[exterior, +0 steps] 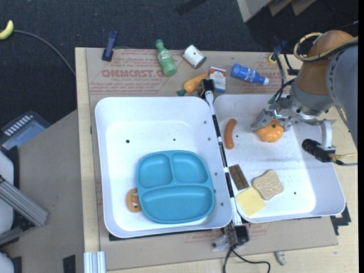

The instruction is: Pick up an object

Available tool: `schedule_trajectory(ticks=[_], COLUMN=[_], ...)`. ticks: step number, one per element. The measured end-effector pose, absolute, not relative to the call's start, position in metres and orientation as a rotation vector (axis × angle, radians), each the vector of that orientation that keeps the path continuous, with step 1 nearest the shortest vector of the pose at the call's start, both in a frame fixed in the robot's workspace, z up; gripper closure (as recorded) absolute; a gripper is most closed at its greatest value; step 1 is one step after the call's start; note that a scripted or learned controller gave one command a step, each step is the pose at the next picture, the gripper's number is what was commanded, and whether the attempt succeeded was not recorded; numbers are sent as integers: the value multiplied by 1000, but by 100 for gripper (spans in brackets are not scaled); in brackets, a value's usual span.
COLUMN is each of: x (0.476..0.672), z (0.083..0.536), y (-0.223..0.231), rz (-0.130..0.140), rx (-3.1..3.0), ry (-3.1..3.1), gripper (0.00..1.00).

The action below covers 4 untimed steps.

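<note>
**Pincer down on orange toy in right bin, grip unconfirmed**

Target looks like the small round orange plastic toy fruit with a green stem (270, 132), sitting in the upper middle of the right shallow white bin (318, 206). Pincer (277, 117) right on top of it, metal parts touching or just above its upper edge. Can't tell whether apart or together, or clamped on the fruit: wrist blocks the view. Not calling it held.

Handling guess: hollow moulded plastic, light, stiff, smooth and rounded, so prone to squirting out sideways or rolling on the bin floor. Best taken across the widest part of the body, low enough to get past the curve, not by the stem. No fragility concern.

Nearby in same bin: orange-red sausage-shaped toy (229, 133) to the left by the bin divider, well apart from the fruit. Lower down, brown chocolate-bar-like rectangle (238, 177), tan toast-slice toy (268, 184) and yellow square cheese-like slab (249, 201), touching or overlapping each other. None in the way of the grasp.

Left white bin (114, 118): blue three-compartment plastic plate (174, 185) with a small brown pretzel-like piece (133, 200) at its left edge.

On the table (91, 152) behind the bins: green toy bottle (165, 58), blue toy bottle (249, 74), small white can (194, 56), small carton (216, 78).
</note>
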<state>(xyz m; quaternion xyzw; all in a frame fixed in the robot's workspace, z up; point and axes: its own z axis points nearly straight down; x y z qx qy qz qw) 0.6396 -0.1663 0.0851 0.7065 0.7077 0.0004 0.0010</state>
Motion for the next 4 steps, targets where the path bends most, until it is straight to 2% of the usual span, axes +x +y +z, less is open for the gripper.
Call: schedule_trajectory(ticks=[1,2,3,4], x=[640,641,660,581], z=[95,85,85,185], y=[-167,-141,-95,-82], rz=[1,-1,-1,0], rx=[2215,2221,2221,2222], ry=[2221,2223,2224,2222], gripper=[100,100,100,100])
